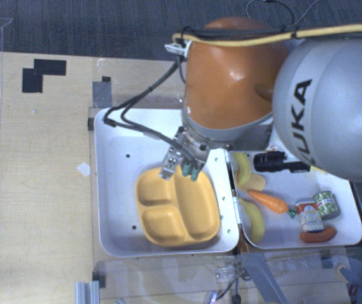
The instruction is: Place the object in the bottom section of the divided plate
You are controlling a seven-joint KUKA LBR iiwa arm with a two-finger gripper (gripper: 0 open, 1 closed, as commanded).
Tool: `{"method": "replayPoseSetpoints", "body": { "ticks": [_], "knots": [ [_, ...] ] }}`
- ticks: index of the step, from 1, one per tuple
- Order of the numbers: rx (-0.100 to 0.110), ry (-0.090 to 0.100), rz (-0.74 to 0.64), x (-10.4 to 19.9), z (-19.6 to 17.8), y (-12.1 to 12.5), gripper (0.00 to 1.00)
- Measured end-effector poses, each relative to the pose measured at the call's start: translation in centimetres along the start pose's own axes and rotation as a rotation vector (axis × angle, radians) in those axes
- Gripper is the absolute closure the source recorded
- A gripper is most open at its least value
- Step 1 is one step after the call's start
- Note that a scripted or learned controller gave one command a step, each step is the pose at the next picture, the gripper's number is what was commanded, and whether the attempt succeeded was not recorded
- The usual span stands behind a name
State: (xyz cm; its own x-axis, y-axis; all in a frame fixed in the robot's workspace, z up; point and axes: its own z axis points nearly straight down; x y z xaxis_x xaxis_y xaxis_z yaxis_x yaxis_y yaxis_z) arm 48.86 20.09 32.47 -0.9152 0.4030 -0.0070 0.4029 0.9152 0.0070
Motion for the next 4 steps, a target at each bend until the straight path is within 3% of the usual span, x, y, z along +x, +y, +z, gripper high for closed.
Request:
{"method": "replayPoseSetpoints", "body": {
  "ticks": [1,2,3,4],
  "knots": [
    [-0.006,0.0,-0.122,0.7,21.7,1.3,1.0],
    [0.003,0.004,0.133,1.4,18.2,2.9,1.0],
    [0.001,0.0,0.268,0.2,-0.6,0.3,1.0],
    [0.007,0.005,0.426,-0.2,13.7,2.9,1.0]
  ]
}}
